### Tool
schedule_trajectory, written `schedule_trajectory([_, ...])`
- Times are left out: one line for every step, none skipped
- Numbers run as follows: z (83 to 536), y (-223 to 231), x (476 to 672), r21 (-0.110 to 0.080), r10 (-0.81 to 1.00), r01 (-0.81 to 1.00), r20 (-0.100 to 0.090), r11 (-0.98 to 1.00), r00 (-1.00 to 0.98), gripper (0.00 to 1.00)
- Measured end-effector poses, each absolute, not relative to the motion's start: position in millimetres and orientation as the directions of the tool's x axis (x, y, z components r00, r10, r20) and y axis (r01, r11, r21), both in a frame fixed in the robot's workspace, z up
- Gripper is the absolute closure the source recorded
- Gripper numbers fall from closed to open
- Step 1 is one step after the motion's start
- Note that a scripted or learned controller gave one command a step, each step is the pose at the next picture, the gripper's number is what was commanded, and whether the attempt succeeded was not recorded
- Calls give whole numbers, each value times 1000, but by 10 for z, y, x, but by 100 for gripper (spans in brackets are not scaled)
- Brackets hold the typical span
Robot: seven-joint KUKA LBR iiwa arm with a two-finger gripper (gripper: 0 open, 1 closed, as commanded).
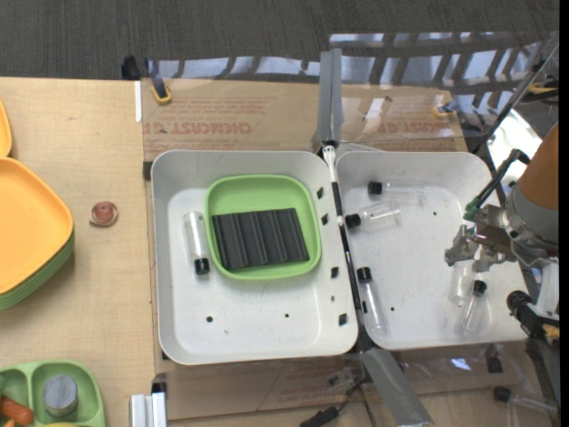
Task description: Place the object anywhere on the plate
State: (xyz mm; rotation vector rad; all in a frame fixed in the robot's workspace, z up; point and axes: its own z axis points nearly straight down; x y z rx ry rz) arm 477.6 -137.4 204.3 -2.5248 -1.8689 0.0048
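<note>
Landmark: green plate [263, 229] in left bin [178, 327], dark ribbed insert on it.
Vial 1 [195, 241]: left bin, just left of the plate, black cap at near end, lying flat, off the plate.
Vials in right bin [418, 327]: right of the plate, one [373, 213] near the divider, one [367, 294] nearer the front, one [391, 187] toward the back.
Gripper [471, 249]: far right of the plate, over right bin; pincer state can't tell, clear vials [468, 301] lie under it.
Arm: enters from right edge.
</note>
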Motion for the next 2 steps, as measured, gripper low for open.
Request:
schedule_trajectory([2043, -1374, 4776, -2, 956, 956, -2, -292, 292, 0])
schedule_trajectory([2108, -2014, 4932, -3, 941, 941, -2, -337, 337, 0])
